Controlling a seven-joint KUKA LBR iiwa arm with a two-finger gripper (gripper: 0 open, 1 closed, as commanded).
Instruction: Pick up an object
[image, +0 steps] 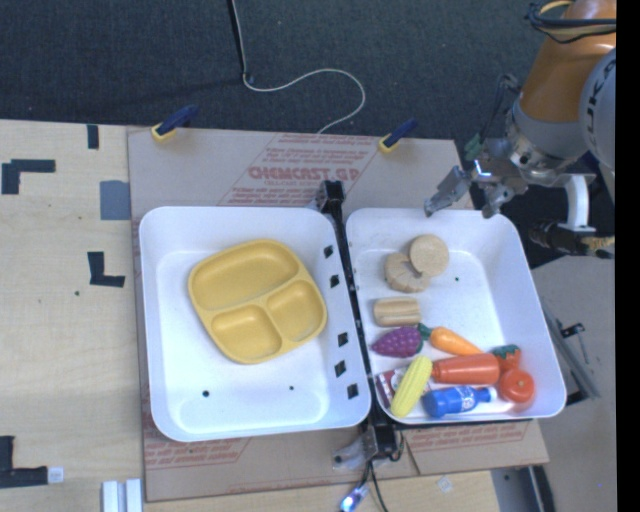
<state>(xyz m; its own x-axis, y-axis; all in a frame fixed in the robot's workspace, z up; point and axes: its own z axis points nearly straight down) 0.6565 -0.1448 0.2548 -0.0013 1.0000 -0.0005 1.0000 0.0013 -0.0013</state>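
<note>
The wooden tabletop (60, 330) carries a brown cardboard sheet (290, 170) printed with red lettering too small and turned to read. On it sit two white bins: the left bin (170, 400) holds a yellow three-section plate (257, 298), and the right bin (525, 290) holds a heap of toy food. The grey arm (570, 80) reaches in from the upper right, and its pincer (467, 193) hangs over the right bin's far rim with its two fingers spread apart, nothing between them, touching nothing. Just below and left of the pincer lie two tan round slices (418, 262), then a small bread roll (397, 311), purple grapes (398, 342), a carrot (455, 342), a red sausage (466, 369), a corn cob (411, 386), a blue bottle (455, 401) with an unreadable label, and a tomato (516, 385).
</note>
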